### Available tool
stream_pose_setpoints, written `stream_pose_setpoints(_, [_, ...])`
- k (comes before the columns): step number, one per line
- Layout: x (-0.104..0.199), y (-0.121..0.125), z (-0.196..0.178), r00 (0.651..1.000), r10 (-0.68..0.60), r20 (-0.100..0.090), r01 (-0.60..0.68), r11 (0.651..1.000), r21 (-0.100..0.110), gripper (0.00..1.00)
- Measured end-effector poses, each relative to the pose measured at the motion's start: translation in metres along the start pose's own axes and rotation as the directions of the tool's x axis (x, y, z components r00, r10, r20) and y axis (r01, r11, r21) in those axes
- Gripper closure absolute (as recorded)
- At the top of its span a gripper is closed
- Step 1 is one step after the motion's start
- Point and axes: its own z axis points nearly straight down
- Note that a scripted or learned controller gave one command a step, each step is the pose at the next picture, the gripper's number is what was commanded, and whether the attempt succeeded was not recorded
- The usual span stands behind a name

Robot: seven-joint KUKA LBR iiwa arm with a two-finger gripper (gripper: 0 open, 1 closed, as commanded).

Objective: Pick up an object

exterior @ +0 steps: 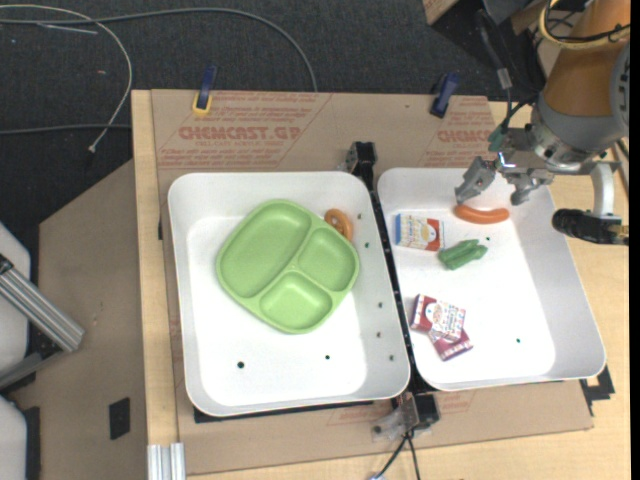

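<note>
We see the arm (585,63) reaching in from the right, its hand (497,186) poised over the far part of the right bin (540,353). The two fingers (475,182) are spread apart, released, with nothing between them. Just beneath and slightly nearer to us lies an orange sausage-shaped piece (482,212), resting on the bin floor; the fingertips sit just above it, and we cannot tell whether they touch it. Nearby in the same bin we find a small white carton with blue and red print (417,232), lying flat to the left of the orange piece, and a green pepper-like piece (462,255) just in front of it. Further toward the near edge lie two small red and white packets (441,325), one overlapping the other. In the left bin (200,368) a green divided plate (288,265) with three compartments lies tilted across the middle, and a small orange-brown pretzel-like piece (339,222) rests just beside its far right rim. Both bins rest on a cardboard sheet (250,123) spread over the worktop (610,278), held at the far edge by two blue clamps (206,86).
</note>
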Motion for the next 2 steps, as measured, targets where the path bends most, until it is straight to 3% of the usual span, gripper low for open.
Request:
stream_pose_setpoints(1, [0.000,0.001,-0.003,1.000,-0.001,0.001,0.001,1.000,-0.006,0.00])
stream_pose_setpoints(2, [0.003,-0.007,0.049,1.000,-0.001,0.001,0.001,1.000,-0.005,0.00])
